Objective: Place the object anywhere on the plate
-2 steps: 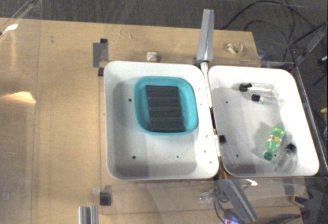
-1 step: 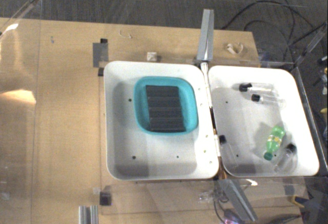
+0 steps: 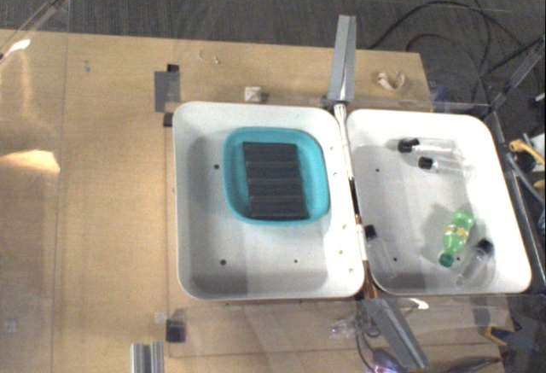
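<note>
Two white bins (image 3: 196, 277) sit side by side: the left holds a teal plate (image 3: 235, 183) bearing a dark ridged block (image 3: 275, 182); a green bottle (image 3: 455, 236) lies near-right in the right bin.

You see a teal plate (image 3: 275, 175) with a dark ribbed centre in the left bin; a green bottle (image 3: 455, 236) lies tilted in the right bin.
</note>
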